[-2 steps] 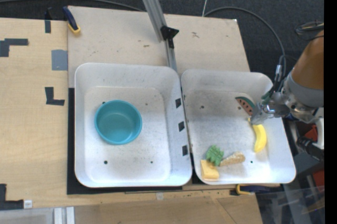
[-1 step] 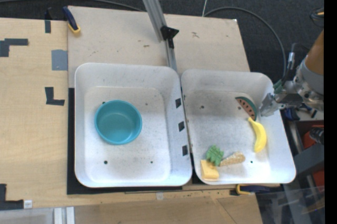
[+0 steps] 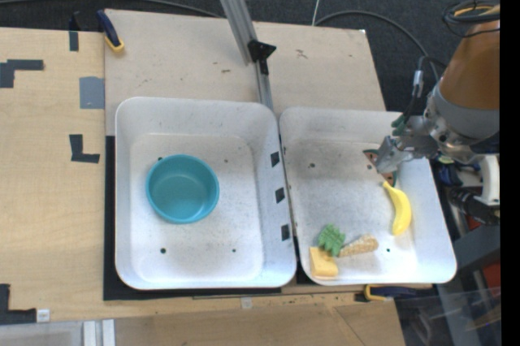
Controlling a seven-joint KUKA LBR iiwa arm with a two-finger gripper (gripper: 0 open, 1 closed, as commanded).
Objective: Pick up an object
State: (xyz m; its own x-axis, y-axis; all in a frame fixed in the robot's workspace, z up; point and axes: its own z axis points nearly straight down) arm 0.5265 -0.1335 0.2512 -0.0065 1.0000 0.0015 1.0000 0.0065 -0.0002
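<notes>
Left white bin (image 3: 130, 174) holds a round teal plastic bowl (image 3: 183, 188), far from the arm. Right white bin (image 3: 325, 133): green leafy toy (image 3: 331, 238), yellow block (image 3: 322, 264), tan stick-shaped piece (image 3: 359, 246) clustered near the front; yellow plastic banana (image 3: 398, 209) by the right wall. Gripper (image 3: 388, 159) sits just above the banana's top end; can't tell its opening. Risk: closing on the tip, the curved banana slips out or wedges against the wall.

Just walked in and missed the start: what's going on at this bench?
A grey arm's gripper sits low over the right white bin, just above a yellow banana. It holds nothing visible. A green leafy toy, a tan stick and a yellow block lie near the front. A teal bowl sits in the left white bin.
</notes>
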